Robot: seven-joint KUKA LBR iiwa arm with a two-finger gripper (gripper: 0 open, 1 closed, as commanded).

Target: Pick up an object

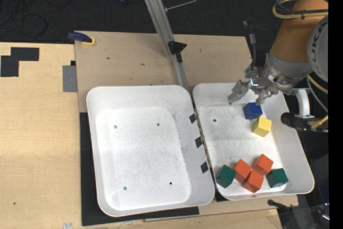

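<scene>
My gripper (249, 96) hangs over the far part of the right bin (228, 131), fingers spread open with nothing between them. A blue cube (252, 111) lies just below and in front of the fingertips. A yellow cube (262, 126) sits right beside the blue one, toward the front. At the bin's near end lies a cluster: three orange-red cubes (253, 171) with a green cube (225, 175) to their left and another green cube (277, 177) to their right.
The left bin (142, 147) sits next to the right one, joined by black clips. A slanted aluminium bar (161, 24) rises behind the bins. A blue and yellow clamp (81, 37) lies at the bench's far left corner.
</scene>
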